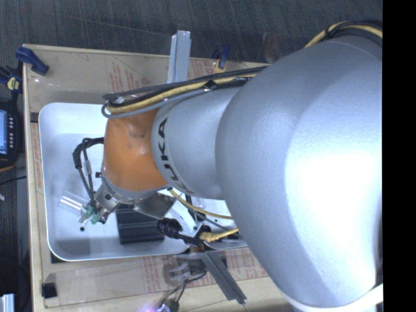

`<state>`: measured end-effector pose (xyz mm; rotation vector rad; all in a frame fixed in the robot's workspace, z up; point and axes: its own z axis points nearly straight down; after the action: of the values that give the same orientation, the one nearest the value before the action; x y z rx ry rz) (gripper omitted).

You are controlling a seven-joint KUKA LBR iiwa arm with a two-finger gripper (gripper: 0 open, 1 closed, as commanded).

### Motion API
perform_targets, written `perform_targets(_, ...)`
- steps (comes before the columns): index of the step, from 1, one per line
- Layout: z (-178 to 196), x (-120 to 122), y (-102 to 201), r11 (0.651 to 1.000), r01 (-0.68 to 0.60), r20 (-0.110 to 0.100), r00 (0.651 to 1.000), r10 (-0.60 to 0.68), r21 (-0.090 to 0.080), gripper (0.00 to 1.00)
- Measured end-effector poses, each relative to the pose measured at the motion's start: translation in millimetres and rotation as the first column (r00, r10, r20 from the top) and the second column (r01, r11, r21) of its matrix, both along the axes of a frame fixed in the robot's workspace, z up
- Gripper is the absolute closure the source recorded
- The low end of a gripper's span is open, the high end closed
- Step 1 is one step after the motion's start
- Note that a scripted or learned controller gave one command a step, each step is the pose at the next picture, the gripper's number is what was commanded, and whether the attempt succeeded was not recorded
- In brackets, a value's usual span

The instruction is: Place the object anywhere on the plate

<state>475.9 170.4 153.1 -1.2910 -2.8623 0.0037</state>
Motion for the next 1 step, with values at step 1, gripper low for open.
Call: perform_targets(1,131.5,2.0,-70.3,0.962,-0.274,0.007,0.962,0.274,0.0,1.0)
